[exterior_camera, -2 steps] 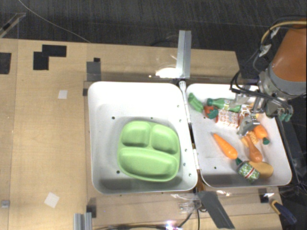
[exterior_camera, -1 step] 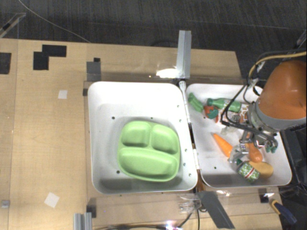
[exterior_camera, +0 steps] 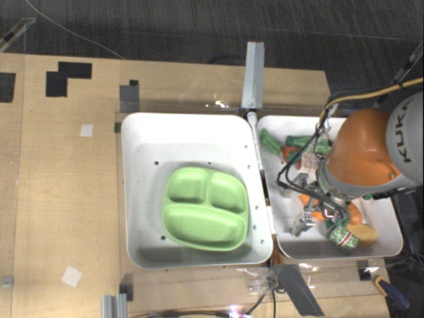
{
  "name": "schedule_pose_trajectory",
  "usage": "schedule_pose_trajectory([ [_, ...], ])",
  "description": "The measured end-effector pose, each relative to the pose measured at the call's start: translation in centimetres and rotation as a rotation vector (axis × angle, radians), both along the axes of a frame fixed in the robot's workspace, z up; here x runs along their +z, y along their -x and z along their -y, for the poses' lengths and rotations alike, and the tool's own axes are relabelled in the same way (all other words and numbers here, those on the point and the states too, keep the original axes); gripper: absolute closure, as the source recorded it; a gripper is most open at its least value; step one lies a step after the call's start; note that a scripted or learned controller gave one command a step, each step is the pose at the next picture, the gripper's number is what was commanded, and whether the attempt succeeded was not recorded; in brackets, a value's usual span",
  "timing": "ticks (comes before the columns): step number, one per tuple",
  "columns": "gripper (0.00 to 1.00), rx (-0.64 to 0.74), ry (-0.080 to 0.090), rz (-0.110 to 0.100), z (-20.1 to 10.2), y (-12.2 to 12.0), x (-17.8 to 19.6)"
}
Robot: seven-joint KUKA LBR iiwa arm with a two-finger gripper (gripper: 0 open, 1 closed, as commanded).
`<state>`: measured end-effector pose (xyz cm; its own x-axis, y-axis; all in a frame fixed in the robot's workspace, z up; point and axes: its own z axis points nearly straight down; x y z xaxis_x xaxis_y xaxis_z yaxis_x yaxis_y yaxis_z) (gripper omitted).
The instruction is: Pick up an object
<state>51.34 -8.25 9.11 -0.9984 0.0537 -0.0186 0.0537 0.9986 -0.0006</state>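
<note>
Orange-banded arm (exterior_camera: pixel 361 148) reaches over right bin (exterior_camera: pixel 286 234); pincer (exterior_camera: pixel 306 220) low among clutter.

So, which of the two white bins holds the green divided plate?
The left bin, away from the arm. The plate lies alone there; the right bin holds small cluttered items.

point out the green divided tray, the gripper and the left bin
green divided tray (exterior_camera: pixel 206 208): camera view, on its large lower compartment
gripper (exterior_camera: pixel 305 221): camera view, between its fingertips
left bin (exterior_camera: pixel 147 152): camera view, on bare white floor

green divided tray (exterior_camera: pixel 207 207) | in left bin (exterior_camera: pixel 142 151) | bench (exterior_camera: pixel 53 191)
</note>
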Motion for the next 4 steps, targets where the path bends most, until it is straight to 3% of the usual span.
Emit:
schedule_pose_trajectory([
  [1,0.0,-0.088,-0.003,0.005,0.5,0.7,0.0],
  [2,0.0,-0.059,-0.001,0.006,1.0,1.6,0.0],
  [3,1.0,-0.053,0.002,0.024,1.0,1.1,1.4],
  [4,1.0,-0.014,-0.001,0.006,-1.8,-1.2,14.3],
])
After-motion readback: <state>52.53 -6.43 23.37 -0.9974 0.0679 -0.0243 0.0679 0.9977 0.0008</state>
